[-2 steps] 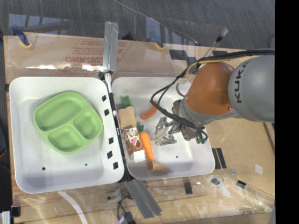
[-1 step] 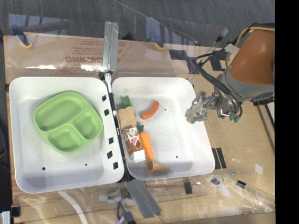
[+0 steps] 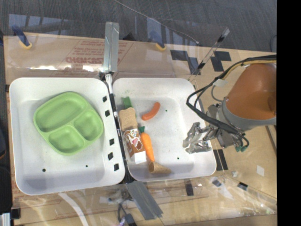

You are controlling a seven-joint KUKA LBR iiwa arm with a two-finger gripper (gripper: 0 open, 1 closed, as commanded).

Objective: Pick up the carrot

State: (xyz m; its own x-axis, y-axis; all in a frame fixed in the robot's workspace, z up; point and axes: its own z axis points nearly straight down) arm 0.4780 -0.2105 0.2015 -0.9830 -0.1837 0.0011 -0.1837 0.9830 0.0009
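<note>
Nearest, by the right bin's front edge, lies a brown wedge. Just behind it the carrot rests beside a snack packet. The gripper, seemingly parted and empty, hovers near the right edge: approach stage, needing travel leftward and descent.

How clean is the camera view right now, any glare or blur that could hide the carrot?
Camera view: the carrot is evenly lit and sharp against the white right bin; glare streaks sit on the clear sheet behind the bins, well away from it; the gripper looks slightly soft, with shiny metal that is hard to read; shadows in the bins are faint.
</note>
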